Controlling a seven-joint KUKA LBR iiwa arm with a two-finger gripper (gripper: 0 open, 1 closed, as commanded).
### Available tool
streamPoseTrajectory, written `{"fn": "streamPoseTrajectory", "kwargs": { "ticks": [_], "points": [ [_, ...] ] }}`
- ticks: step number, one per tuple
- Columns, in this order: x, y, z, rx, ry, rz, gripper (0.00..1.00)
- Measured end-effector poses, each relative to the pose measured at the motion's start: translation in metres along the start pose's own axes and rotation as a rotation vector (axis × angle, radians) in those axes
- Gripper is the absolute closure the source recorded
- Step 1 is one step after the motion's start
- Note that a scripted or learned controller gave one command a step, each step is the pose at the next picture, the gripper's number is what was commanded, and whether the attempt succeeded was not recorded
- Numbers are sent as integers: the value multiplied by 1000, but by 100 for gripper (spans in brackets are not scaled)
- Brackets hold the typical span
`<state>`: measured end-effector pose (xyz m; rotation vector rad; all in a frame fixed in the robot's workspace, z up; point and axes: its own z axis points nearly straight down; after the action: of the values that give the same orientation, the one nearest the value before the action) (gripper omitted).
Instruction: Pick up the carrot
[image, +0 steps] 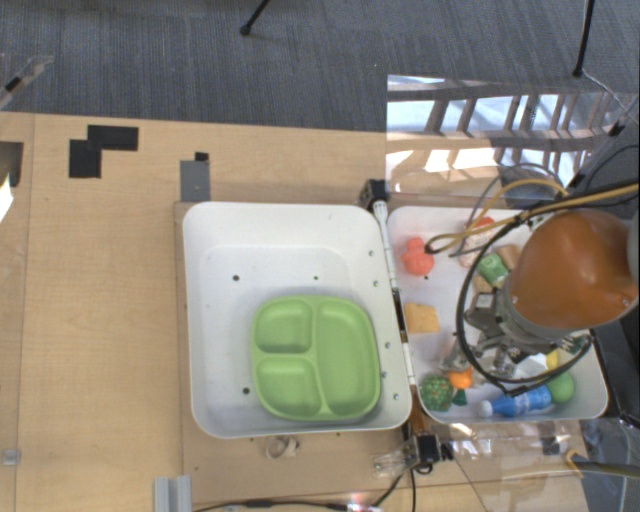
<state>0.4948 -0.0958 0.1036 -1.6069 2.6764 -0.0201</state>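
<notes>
Camera view: arm (575, 275) reached in from the right, hanging low over the right bin (598, 400). Gripper (490, 352) poised amid cables, just beside the carrot (460, 379); state of the tool could not be told. Carrot lay near that bin's front edge, touching the broccoli (435, 391), close to a blue bottle (520, 403). Strawberry (417, 256) and yellow wedge (421, 319) lay farther back. Left bin (215, 250) held a green divided plate (316, 357).

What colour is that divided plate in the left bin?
Light green. The divided plate shows clearly in the camera view, lying in the left bin.
</notes>
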Motion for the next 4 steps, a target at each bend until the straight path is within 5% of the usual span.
{"fn": "streamPoseTrajectory", "kwargs": {
  "ticks": [1,2,3,4],
  "points": [
    [-57,22,-83,-10,4,314,100],
    [-56,22,-83,-12,5,315,0],
    [-56,22,-83,-12,5,315,0],
    [-12,-4,-26,-14,12,620,0]
  ]
}}
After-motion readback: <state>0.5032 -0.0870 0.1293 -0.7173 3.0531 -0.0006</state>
